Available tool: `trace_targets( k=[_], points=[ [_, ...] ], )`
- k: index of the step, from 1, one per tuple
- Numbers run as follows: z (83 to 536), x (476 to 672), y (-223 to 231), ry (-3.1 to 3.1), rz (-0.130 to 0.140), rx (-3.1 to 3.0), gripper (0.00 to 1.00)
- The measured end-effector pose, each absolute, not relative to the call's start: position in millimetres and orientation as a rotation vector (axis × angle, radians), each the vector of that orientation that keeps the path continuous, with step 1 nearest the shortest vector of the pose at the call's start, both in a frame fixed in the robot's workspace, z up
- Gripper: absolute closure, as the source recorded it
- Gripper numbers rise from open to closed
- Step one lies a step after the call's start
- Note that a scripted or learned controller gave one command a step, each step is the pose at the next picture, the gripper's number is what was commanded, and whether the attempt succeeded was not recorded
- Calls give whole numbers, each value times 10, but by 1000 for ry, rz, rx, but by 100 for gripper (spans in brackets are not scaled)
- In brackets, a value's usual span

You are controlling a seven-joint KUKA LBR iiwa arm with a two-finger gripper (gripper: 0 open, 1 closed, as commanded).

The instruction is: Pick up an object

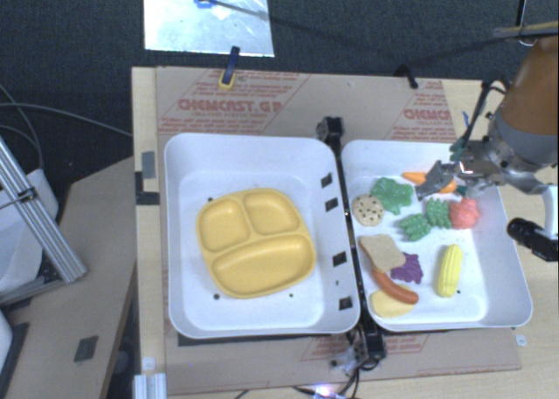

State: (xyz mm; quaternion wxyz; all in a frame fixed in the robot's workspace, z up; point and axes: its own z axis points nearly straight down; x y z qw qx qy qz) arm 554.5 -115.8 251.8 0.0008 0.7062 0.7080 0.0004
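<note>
Camera view: carrot just beside claw.

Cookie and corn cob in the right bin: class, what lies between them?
Between the cookie and the corn cob, the camera view shows a green leafy piece and purple grapes; the bread slice lies just below that line.

Dark blue-grey carpet covers the floor, with a shiny silver sheet lying on it. A tan bench carries printed cardboard; an aluminium frame rail stands at left
</note>
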Motion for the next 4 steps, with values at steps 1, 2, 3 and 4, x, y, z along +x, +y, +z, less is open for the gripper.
trace_targets(
  k=[1,2,3,4],
  points=[
    [1443,6014,-1363,2224,-3,2221,0],
    [882,6676,-1410,2223,13,2205,0],
    [1016,6731,-1549,2225,19,2212,0],
    [1126,6736,-1570,2221,16,2203,100]
  ],
)
